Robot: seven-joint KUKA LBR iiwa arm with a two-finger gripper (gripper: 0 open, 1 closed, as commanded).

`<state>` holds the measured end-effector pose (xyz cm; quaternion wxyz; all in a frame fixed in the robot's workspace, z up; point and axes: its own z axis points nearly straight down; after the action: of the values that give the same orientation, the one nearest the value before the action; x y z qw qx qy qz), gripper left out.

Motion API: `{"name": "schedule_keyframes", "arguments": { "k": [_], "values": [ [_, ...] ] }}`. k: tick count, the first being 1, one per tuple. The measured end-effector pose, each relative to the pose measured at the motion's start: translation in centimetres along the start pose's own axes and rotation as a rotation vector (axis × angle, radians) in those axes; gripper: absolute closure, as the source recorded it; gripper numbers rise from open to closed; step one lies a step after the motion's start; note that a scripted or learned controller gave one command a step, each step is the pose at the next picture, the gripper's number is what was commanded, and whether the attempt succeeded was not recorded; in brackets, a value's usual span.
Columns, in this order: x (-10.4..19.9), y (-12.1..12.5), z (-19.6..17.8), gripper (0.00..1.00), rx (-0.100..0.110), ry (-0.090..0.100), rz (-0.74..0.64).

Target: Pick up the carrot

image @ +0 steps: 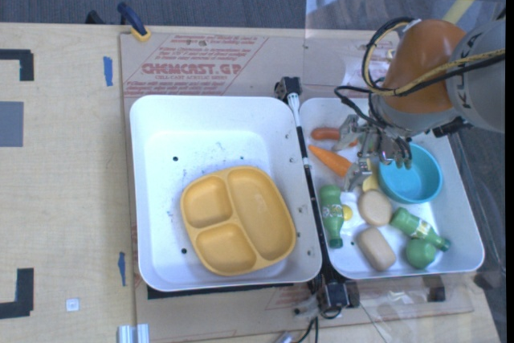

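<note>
Bench with two white bins. Left bin (152,173) holds a yellow divided plate (237,217). In the right bin (470,241), the carrot (329,159) lies near the left wall, not yet lifted. The gripper (376,155) hangs just right of it; finger state cannot be told. Grasp and lift remain.

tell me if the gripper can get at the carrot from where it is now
Probably yes. The gripper hangs in the right bin, just right of the carrot, which lies bare near the bin's left wall. Nothing rests on it; the blue bowl sits on the far side.
</note>
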<state>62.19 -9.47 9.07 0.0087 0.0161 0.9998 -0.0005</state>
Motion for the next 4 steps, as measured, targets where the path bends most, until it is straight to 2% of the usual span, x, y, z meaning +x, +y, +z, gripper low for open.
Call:
{"name": "schedule_keyframes", "arguments": {
  "k": [1, 2, 3, 4],
  "values": [
    [1.6, 0.3, 0.1, 0.0, -0.001, 0.006, 0.217],
    [1.9, 0.2, 0.1, 0.0, 0.001, 0.006, 0.308],
    [1.7, 0.1, 0.1, 0.0, 0.0, 0.003, 0.569],
    [5.0, -0.2, 0.0, 0.0, -0.001, 0.005, 0.803]
  ]
}}
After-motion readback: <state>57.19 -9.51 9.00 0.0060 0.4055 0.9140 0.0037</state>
